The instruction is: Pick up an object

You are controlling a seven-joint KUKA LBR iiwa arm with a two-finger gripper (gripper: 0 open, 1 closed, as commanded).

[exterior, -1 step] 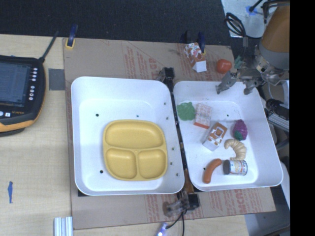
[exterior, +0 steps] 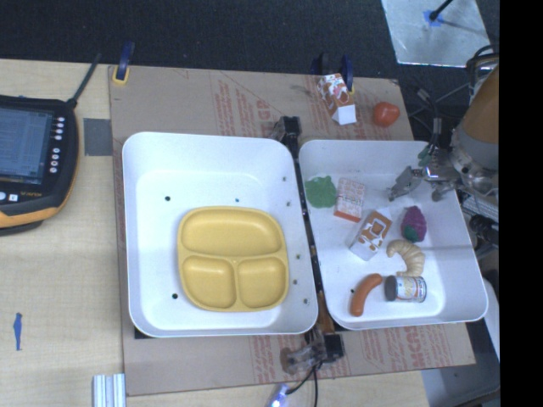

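Observation:
The right bin [exterior: 441,312] holds several small items: a green piece [exterior: 321,192], a white and orange carton [exterior: 350,198], a brown and white box [exterior: 371,233], a purple fruit [exterior: 413,222], a croissant [exterior: 408,257], a sausage [exterior: 366,293] and a small jar [exterior: 406,289] lying on its side. My gripper [exterior: 419,187] hangs over the bin's upper right part, just above the purple fruit. Its fingers are spread open with nothing between them.
The left bin [exterior: 153,168] holds a yellow divided plate [exterior: 232,257]. Behind the right bin, on the cardboard, stand a small carton [exterior: 335,96] and a red ball [exterior: 386,113]. A control pendant [exterior: 30,159] lies at the far left of the bench.

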